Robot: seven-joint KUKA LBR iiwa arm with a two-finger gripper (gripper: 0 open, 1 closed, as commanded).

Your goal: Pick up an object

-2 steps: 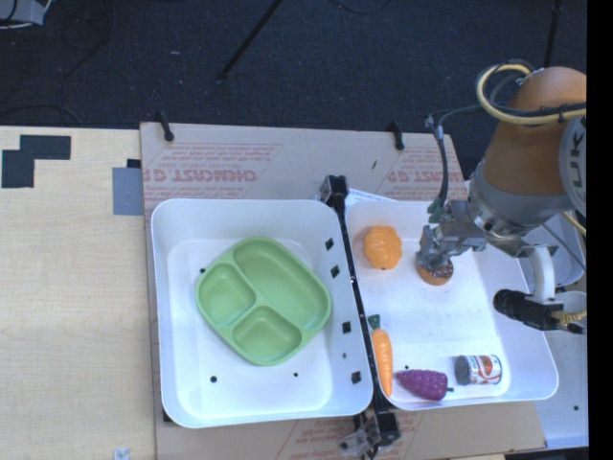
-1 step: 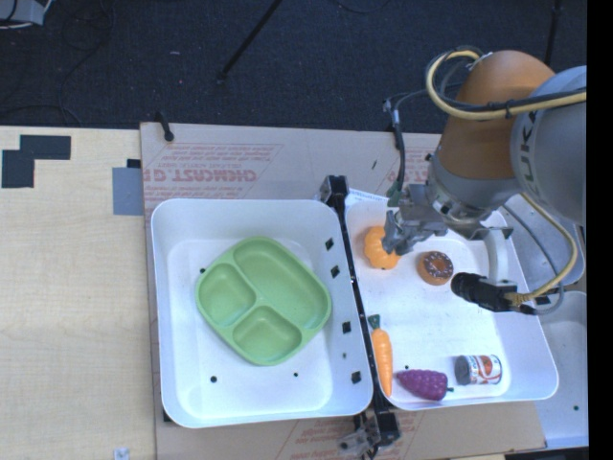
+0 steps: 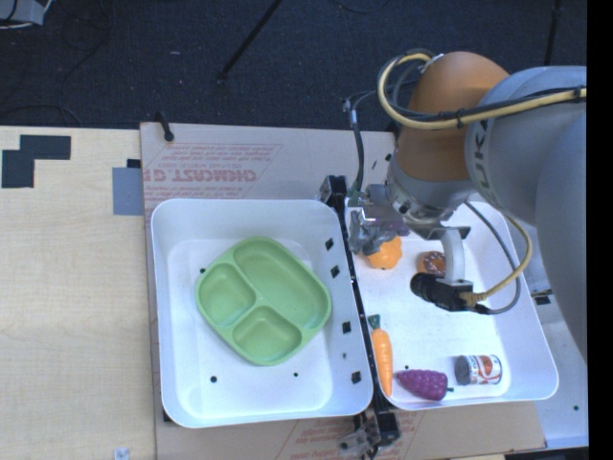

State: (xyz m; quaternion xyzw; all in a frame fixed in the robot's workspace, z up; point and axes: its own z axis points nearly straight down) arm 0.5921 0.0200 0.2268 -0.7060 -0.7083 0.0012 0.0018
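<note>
Wooden bench [image 3: 67, 286] bearing two white bins. In the right bin [image 3: 522, 353] I see an orange fruit [image 3: 385, 254] near the dividing wall, directly beneath the gripper [image 3: 369, 226]; its opening I cannot tell. Nearby lie a carrot [image 3: 382, 353], purple grapes [image 3: 422, 383] and a small can [image 3: 479, 369]. The left bin [image 3: 177, 372] holds a green divided plate [image 3: 262, 300].

A divided plate [image 3: 263, 300] lies in the left bin [image 3: 182, 391]; carrot [image 3: 382, 355], grapes [image 3: 422, 383] and can [image 3: 478, 369] in the right bin [image 3: 532, 377].
</note>
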